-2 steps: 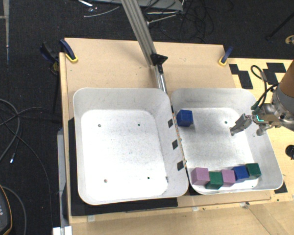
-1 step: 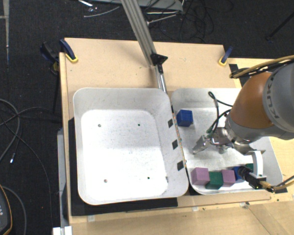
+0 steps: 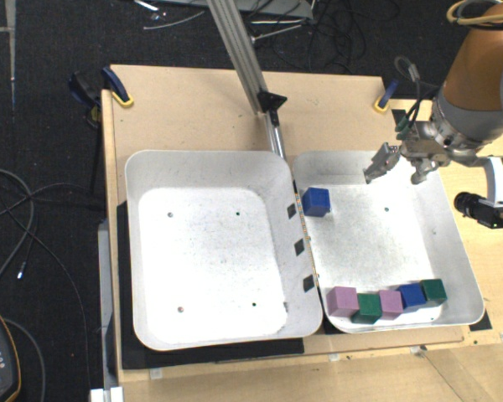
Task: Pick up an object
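Observation:
A blue cube [image 3: 316, 201] lies alone near the left wall of the right bin [image 3: 402, 233]. Along that bin's front wall stands a row of cubes: a pink one [image 3: 343, 301], a green one [image 3: 369, 306], a second pink one [image 3: 391, 302], a blue one [image 3: 413, 295] and a dark green one [image 3: 434, 291]. My gripper [image 3: 400, 167] hangs over the bin's far right part, open, with its two fingers spread and nothing between them. It is well to the right of the lone blue cube and far behind the row.
The left bin [image 3: 210, 249] sits beside the right one on the wooden bench [image 3: 193, 107]. A metal pole [image 3: 239, 44] slants down to the gap between the bins. Clamps [image 3: 117, 86] grip the bench's back corners.

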`<state>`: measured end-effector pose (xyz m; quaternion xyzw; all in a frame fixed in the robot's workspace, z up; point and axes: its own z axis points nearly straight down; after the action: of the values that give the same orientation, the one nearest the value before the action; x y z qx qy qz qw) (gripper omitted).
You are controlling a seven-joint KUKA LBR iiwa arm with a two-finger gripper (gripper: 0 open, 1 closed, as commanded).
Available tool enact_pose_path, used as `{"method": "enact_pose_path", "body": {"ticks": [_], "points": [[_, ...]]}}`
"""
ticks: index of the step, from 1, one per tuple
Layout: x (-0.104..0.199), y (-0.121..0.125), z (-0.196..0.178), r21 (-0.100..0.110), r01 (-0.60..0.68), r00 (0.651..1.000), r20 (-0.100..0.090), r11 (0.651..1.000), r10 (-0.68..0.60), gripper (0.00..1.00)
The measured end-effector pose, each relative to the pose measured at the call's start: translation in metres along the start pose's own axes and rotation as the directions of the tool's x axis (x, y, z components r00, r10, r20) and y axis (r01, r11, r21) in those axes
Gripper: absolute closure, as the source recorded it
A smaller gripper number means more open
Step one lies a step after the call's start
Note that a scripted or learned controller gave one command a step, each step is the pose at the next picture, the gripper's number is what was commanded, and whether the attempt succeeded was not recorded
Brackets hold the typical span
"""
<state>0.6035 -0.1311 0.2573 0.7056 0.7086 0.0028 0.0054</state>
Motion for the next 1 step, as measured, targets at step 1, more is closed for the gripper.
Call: {"method": "enact_pose_path", "body": {"ticks": [1], "points": [[-0.0544, -0.0375, 0.1497, 0.02, -0.009, 1.0, -0.004, 1.0, 0.009, 0.0]]}}
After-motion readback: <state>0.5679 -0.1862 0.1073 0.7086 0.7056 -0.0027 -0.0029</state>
